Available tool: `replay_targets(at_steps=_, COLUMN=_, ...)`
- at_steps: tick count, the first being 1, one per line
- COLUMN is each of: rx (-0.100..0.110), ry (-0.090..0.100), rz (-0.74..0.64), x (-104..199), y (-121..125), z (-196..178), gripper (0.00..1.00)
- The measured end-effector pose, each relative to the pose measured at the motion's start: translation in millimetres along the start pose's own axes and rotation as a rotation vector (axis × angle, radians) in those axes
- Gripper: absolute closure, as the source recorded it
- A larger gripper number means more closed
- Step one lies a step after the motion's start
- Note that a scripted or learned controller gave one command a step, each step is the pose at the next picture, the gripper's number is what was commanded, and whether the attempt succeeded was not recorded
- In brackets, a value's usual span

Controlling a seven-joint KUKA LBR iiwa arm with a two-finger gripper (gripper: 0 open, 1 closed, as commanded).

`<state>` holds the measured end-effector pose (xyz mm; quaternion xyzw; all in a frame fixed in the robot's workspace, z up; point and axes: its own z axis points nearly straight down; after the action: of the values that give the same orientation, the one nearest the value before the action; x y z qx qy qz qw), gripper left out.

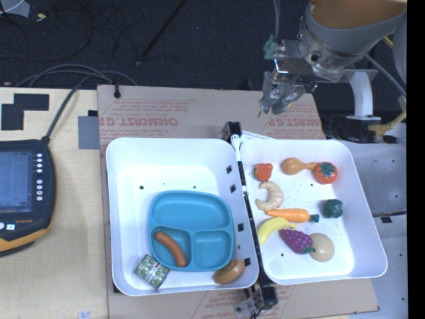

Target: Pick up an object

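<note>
1. Left bin (126, 178), lower centre of the frame: a blue tray (219, 211) with a sausage (170, 248) in its lower-left compartment.
2. Right bin (362, 198), lower right: the likely targets, among them a carrot (290, 214), banana (272, 228) and grapes (297, 240).
3. Gripper (273, 104), upper right, hangs above the cardboard beyond the bins and carries nothing (how far apart it is set, I cannot tell).
4. Step, as I judge it: approach, no pick begun. Next calls for moving down-frame over the right bin, then descending on one item.
</note>
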<state>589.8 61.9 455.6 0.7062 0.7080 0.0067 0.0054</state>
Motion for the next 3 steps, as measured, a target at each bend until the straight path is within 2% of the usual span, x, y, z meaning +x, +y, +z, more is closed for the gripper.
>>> replay_targets(at_steps=1, rx=0.008, ry=0.003, rz=-0.008, x=116, y=57, z=-85, gripper=1.00)
replay_targets(at_steps=2, rx=0.029, ry=-0.004, rz=-0.004, x=186, y=16, z=-17, gripper=1.00)
replay_targets(at_steps=3, rx=0.022, ry=-0.003, rz=-0.001, x=183, y=18, z=-22, gripper=0.00)
